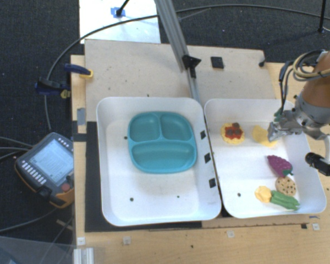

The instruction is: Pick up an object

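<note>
Yellow toy piece (260, 134), right bin (319, 202), upper part, just beside the round pizza-like toy (232, 133). Likely light, stiff plastic, smooth, may slip; best gripped across its narrow width. Shape blobby, long axis unclear, partly hidden. Pincer (273, 136) sits at its right edge; cannot tell its opening. Teal plate (161, 142) in left bin.

Bright even light, soft shadows, sharp
</note>
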